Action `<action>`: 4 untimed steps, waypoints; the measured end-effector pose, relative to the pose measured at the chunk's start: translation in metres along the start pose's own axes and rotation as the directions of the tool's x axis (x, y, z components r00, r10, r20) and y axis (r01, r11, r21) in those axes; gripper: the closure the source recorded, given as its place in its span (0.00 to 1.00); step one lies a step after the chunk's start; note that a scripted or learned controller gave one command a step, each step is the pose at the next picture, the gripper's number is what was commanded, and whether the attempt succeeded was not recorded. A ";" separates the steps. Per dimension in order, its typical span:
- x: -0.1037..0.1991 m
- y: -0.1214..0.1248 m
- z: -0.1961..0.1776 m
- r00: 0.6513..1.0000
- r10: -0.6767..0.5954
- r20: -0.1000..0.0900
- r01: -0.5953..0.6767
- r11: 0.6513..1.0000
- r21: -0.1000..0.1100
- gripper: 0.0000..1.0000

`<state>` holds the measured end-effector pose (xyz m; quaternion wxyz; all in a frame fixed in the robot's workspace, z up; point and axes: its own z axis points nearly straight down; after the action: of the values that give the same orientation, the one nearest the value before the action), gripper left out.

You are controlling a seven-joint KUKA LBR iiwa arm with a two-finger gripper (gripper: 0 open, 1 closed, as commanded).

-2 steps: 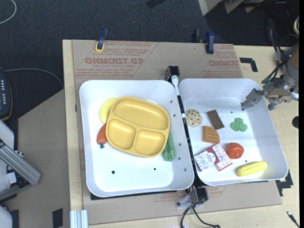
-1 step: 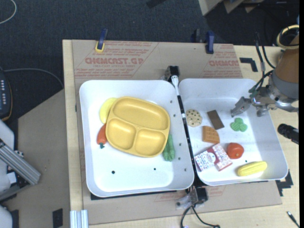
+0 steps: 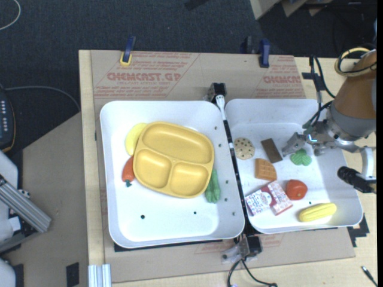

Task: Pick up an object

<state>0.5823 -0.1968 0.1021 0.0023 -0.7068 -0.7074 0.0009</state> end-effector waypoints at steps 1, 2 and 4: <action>0.001 0.000 0.018 1.000 0.000 0.001 0.000 1.000 -0.001 0.00; 0.001 0.001 0.006 1.000 0.000 0.002 0.000 1.000 -0.005 1.00; 0.007 0.004 -0.099 1.000 -0.001 0.004 0.001 1.000 -0.009 1.00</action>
<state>0.5866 -0.1902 0.2010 -0.0025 -0.7065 -0.7077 -0.0010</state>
